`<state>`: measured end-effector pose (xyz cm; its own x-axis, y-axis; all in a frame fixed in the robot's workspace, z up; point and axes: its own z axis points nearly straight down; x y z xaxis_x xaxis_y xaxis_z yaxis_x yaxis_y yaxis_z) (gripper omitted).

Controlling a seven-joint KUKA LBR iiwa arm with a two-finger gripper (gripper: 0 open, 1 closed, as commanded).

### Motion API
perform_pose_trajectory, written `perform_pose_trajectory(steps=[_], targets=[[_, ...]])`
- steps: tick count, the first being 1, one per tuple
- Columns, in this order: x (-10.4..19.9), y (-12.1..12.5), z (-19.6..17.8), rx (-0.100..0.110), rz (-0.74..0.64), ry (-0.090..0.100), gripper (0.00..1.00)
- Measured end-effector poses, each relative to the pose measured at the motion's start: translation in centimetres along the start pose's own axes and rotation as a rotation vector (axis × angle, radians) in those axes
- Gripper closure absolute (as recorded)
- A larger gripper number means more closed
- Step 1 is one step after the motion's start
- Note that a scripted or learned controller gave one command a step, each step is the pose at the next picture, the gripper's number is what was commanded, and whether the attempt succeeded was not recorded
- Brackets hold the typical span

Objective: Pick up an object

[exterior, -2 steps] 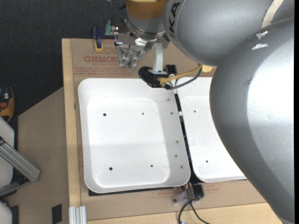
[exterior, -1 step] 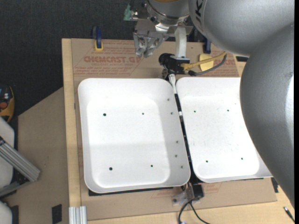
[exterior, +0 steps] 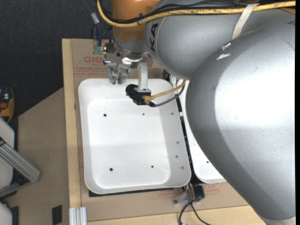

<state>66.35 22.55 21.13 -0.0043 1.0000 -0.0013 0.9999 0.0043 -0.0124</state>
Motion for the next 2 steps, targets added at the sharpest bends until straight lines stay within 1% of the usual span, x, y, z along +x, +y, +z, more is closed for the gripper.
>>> perform_pose_trajectory(steps=[1,2], targets=[[-0.1,-0.6,-6.3,-0.019,0.003,0.004,1.00],[-3.3,-1.7,-10.1,-0.017,0.007,0.002,1.00]])
